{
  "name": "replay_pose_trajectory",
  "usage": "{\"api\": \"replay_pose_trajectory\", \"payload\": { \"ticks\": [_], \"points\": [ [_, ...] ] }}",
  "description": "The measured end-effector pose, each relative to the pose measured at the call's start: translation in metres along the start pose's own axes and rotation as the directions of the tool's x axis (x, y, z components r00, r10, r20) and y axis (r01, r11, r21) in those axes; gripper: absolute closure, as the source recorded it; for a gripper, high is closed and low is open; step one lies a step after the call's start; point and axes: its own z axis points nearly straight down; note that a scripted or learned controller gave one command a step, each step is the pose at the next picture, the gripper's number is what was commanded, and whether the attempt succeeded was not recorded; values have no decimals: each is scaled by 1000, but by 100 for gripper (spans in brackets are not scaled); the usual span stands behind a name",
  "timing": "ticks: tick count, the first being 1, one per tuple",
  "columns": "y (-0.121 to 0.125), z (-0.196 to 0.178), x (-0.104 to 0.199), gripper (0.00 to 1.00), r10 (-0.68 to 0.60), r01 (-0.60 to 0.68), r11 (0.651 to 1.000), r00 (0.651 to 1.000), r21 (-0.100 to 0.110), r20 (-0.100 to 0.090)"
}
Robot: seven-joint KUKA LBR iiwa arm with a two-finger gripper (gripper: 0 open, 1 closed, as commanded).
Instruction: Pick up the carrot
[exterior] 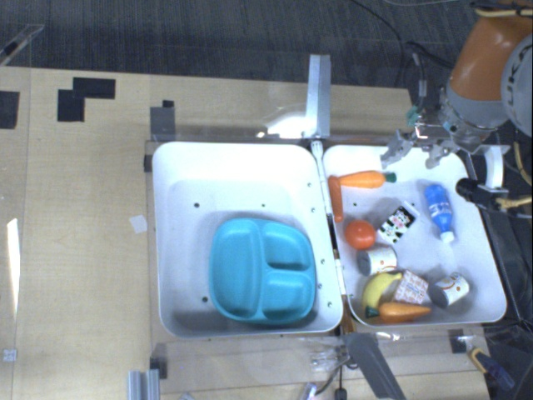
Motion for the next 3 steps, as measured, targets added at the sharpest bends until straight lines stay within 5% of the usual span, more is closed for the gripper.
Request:
{"api": "replay_pose_trajectory", "payload": {
  "ticks": [1, 2, 3],
  "points": [
    [24, 97, -2, 0, -135, 135, 991, 991, -20, 7],
    [26, 102, -11, 0, -304, 304, 953, 953, -12, 3],
    [-4, 119, -30, 0, -117, 117, 993, 993, -3, 0]
  ]
}}
